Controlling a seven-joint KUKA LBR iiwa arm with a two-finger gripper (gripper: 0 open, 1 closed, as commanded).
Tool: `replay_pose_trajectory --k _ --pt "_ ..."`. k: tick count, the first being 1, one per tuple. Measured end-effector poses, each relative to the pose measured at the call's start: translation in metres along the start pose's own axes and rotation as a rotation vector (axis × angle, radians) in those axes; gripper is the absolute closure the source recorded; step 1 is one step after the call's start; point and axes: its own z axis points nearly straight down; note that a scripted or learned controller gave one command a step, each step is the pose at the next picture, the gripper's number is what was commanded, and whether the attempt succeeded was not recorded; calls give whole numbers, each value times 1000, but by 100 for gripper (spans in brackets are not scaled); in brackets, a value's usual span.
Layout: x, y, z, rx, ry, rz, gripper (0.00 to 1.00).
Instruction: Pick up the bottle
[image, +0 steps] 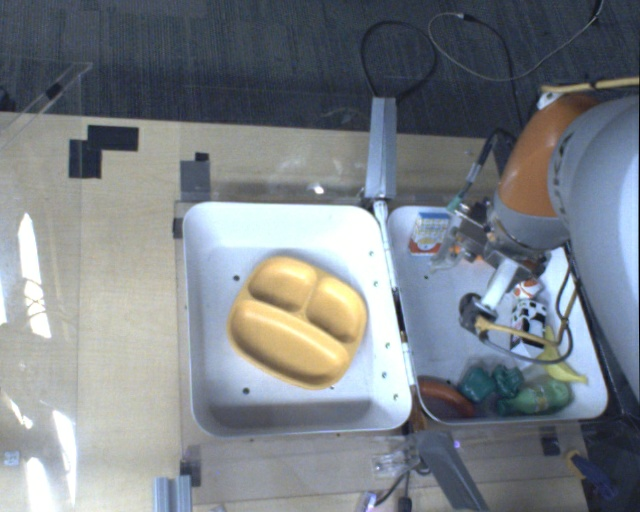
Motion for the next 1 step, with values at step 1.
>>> replay_pose_trajectory --k 1 --pt "-49 -13 84 3 -1 74 0"
